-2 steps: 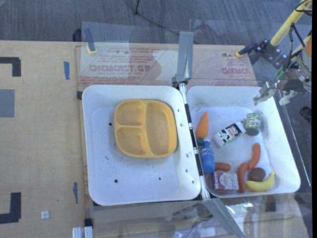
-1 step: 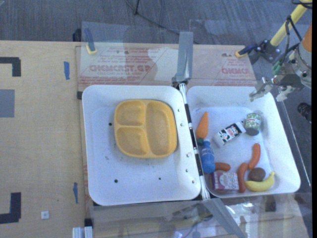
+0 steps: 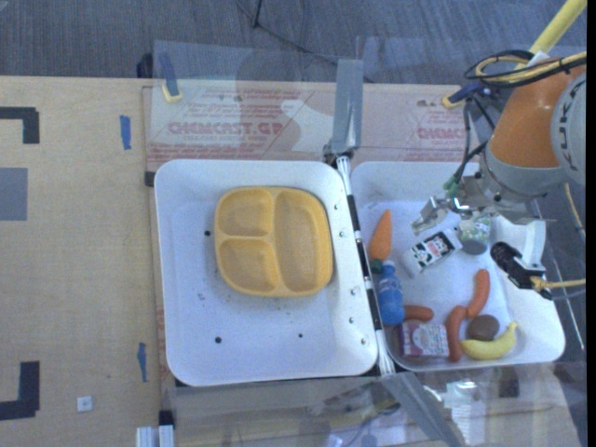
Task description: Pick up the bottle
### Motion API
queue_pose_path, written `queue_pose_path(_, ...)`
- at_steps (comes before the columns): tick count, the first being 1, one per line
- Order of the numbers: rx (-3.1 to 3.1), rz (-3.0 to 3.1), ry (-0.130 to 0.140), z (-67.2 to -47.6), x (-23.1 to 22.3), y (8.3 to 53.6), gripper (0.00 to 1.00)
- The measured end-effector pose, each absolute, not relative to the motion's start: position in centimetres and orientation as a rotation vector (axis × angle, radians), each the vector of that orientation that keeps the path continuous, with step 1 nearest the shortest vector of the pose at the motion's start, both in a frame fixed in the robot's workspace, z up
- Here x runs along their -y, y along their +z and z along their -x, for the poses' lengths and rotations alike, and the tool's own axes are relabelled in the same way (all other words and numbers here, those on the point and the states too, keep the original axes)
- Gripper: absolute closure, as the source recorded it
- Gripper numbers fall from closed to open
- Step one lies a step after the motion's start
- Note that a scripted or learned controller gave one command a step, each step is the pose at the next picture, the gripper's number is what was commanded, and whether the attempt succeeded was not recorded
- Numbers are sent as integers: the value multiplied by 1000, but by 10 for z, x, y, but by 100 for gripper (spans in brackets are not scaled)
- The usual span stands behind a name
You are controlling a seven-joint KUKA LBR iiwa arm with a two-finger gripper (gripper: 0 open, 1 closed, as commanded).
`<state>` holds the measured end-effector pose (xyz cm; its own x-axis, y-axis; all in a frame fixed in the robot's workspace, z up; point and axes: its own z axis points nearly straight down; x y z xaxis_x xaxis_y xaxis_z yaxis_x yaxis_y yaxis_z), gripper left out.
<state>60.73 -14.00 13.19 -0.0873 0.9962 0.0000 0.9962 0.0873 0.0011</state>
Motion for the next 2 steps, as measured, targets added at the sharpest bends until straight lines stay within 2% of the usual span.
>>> queue_pose_path(1, -2416, -1996, 7, -567, 102, 88, 0)
queue_pose_path(2, -2363, -2066, 3, -554, 144, 99, 0)
